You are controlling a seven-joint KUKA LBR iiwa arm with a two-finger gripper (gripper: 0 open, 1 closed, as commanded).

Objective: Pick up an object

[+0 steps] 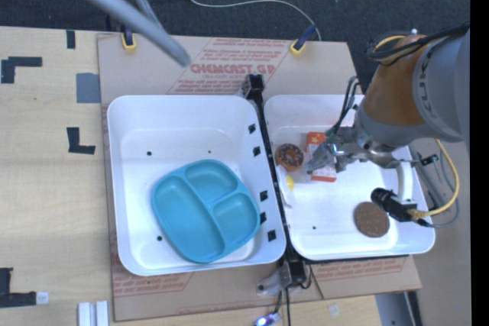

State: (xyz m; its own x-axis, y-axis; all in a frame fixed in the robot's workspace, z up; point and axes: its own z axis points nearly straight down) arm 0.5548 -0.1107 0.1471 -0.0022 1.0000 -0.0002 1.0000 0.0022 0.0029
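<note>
Your end effector (327, 156) hangs in the right bin (344, 244); finger state unclear. The orange packet (316, 140) sits just beside it, the chocolate donut (289, 156) slightly farther.

Blue divided plate (205, 208) in left bin (130, 114), toward near right corner, three compartments up. Cardboard sheet (229, 65) with red print under both bins. Two yellow clamps (128, 42) at cardboard's far edge. Thin cable (252, 4) loops over dark floor beyond. Black clips (252, 85) along divider between bins.
</note>
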